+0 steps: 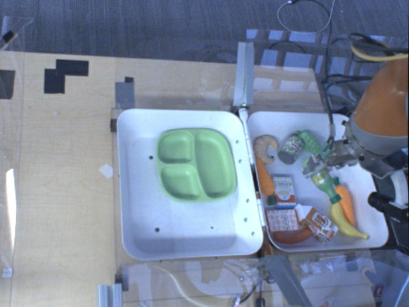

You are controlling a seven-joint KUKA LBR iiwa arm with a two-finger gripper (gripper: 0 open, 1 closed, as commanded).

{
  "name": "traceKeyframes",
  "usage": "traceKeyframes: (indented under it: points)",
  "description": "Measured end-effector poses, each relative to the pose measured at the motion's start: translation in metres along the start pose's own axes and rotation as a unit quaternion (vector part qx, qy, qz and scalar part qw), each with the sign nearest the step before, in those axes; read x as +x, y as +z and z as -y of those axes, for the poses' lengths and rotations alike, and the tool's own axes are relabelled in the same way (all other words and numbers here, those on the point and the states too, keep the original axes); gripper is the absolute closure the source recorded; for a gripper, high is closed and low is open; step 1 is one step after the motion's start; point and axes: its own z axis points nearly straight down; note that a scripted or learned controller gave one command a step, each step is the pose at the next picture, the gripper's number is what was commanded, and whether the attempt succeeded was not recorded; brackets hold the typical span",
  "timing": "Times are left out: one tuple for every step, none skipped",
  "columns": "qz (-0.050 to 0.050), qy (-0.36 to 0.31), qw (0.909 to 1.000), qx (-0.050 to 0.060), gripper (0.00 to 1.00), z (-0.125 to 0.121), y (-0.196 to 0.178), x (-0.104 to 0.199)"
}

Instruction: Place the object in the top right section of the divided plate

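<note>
The divided plate [195, 164] — green, with three sections — lies in the left bin [134, 229], roughly in its middle, and all its sections look bare. The object to be placed is not singled out by anything visible; the candidates all lie in the right bin [378, 238]: a shrimp [264, 147] by the upper left, a small can [291, 148] just beside it, a green bottle [326, 185] near the middle, a carrot [346, 203] touching a banana [345, 221] toward the lower right, a small carton [283, 188] with another box [282, 220] below it, a sausage [292, 236] along the bottom wall, and a brown packet [321, 226] next to it.

The gripper [321, 160] hangs low over the right bin, its tip between the can and the green bottle, close above the bottle's upper end. Nothing can be seen clamped in it, and the metal parts blur together there — I cannot tell whether it is spread or closed. The plate sits well apart from it, across the wall between the bins
</note>
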Motion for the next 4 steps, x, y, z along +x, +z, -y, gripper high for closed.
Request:
traceKeyframes:
  points:
    - [0.0,0.0,1.0,0.0,0.0,0.0,0.0,0.0]
    - [0.001,-0.003,1.0,-0.002,1.0,-0.002,-0.011,0.001]
    - [0.001,-0.003,1.0,-0.002,0.0,-0.002,-0.011,0.0]
    - [0.001,-0.006,1.0,-0.005,1.0,-0.004,-0.023,0.001]
